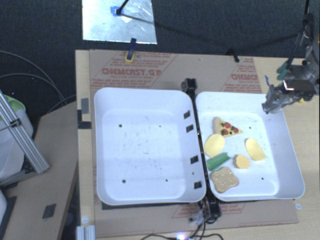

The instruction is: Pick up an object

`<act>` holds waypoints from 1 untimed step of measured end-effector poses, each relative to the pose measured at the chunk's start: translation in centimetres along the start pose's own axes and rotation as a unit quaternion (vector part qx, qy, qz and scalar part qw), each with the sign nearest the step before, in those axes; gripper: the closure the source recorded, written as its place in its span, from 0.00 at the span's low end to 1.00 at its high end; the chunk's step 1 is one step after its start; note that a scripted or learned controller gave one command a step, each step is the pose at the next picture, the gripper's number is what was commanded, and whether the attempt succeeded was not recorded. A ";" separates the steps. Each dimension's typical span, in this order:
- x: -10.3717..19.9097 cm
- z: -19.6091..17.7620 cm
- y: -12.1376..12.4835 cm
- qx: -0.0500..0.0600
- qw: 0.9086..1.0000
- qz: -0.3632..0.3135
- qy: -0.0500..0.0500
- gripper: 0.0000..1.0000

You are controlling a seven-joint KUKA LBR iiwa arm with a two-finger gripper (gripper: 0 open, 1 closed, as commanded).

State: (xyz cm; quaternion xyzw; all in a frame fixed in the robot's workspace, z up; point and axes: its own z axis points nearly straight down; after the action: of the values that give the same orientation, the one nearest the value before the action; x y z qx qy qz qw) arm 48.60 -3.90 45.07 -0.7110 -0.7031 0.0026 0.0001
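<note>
From the overhead camera I see the counter (150, 66) carrying two shallow white plastic bins side by side, the left bin (107, 104) and the right bin (287, 164). The hand (272, 105) hangs at about two o'clock over the right bin, above its far right corner, and I cannot tell how it is set or whether it has hold of anything. The things to pick all lie in the right bin's left and middle part, apart from the hand. A toy pizza slice with red dots (226, 127) sits at roughly ten o'clock there. Just below it is a round yellow disc (214, 145), with a green bean-shaped piece (218, 160) touching its lower edge. At six o'clock lies a tan bread slice (224, 179). Toward the centre are a pale yellow oval chip (255, 149) and a small orange-yellow round piece (242, 161) just beside it.
</note>
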 end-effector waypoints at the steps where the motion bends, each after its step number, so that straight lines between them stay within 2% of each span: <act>1: 7.4 -9.0 0.0 -0.008 1.000 -0.011 0.003 1.00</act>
State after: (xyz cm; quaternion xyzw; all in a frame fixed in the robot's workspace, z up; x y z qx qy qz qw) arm 48.68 3.54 54.00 -0.7032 -0.7110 -0.0054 -0.0035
